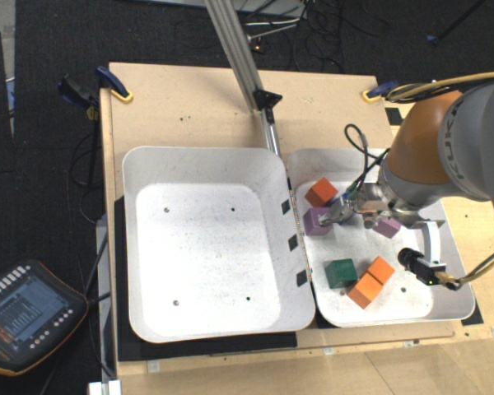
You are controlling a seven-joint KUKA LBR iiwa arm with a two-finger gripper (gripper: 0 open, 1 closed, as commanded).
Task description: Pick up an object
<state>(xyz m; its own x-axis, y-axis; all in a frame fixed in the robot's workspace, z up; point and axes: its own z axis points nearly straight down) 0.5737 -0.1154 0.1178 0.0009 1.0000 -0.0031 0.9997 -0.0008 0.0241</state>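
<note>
Claw sits low beside the small purple block at frame right; whether it grips I cannot tell, so I'd lift slowly.

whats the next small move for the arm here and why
Probably a short drop and close on the purple block. The end effector sits right at that block's right side in the right bin, with an orange block just above. Whether anything is already gripped cannot be told from this view, so check before lifting.
</note>
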